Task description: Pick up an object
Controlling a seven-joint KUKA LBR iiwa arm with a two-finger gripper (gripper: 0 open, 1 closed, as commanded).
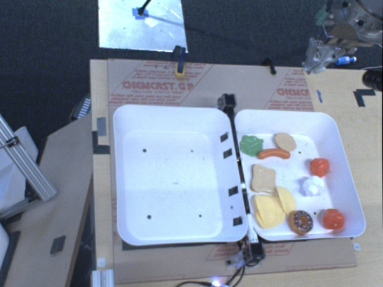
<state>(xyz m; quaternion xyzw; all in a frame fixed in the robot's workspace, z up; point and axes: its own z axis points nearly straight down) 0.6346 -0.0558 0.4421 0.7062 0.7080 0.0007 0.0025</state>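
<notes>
The gripper hangs at the top right of the view, above the far right edge of the counter and well apart from the toys; whether its jaws are spread or pressed together cannot be told from here. Nothing shows between them.

Two white bins sit side by side on the counter. The right bin holds all the toy food. Along its far side lie a green leafy piece, a tan bun and, just nearer, a red sausage. By its right wall sits a red tomato, with a white lump just beside it. Toward the middle lies a slice of toast, touching the yellow cheese slices nearer the front edge. At the front sit a chocolate doughnut and an orange-red round piece in the front right corner.

The left bin lies beside it, their inner walls touching.
</notes>
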